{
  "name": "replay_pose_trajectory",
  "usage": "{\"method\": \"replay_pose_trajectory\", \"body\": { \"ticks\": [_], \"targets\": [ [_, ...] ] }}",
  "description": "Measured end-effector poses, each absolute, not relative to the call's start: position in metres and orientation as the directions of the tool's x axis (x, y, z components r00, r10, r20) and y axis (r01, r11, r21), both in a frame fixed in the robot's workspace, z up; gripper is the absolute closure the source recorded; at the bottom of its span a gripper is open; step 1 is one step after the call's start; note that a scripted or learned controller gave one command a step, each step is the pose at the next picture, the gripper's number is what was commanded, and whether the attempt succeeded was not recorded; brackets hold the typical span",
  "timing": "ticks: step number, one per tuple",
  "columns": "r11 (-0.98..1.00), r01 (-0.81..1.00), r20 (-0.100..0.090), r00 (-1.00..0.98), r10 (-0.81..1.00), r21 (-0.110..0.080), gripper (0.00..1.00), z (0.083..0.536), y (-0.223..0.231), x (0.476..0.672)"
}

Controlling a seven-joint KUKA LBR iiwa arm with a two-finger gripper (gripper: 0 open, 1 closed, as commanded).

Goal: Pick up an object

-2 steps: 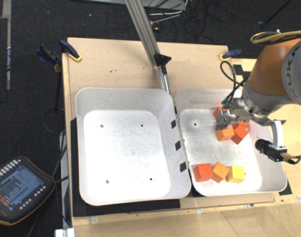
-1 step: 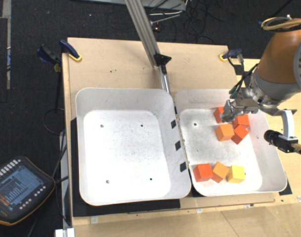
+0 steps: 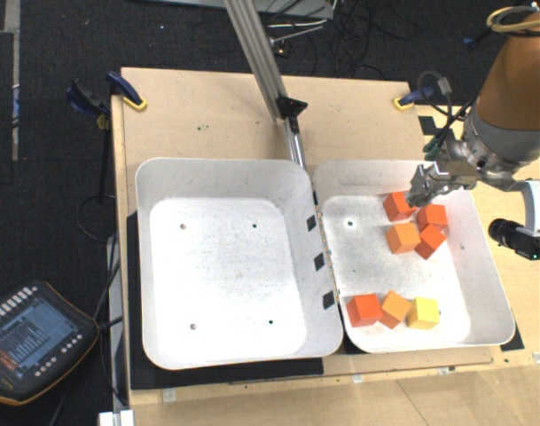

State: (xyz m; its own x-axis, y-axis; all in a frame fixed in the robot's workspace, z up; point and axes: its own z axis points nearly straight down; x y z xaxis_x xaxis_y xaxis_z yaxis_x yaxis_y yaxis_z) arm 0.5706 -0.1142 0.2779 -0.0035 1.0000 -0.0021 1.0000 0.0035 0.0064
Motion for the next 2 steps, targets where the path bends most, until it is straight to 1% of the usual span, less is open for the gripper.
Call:
{"method": "replay_pose_trajectory", "body": {
  "ticks": [1, 2],
  "targets": [
    [0.006, 1.000, 0.001, -0.006, 1.000, -0.002, 1.00, 0.273, -0.069, 0.548],
    [0.008, 1.000, 0.002, -0.008, 1.000, -0.002, 1.00, 0.266, -0.013, 0.528]
  ]
}}
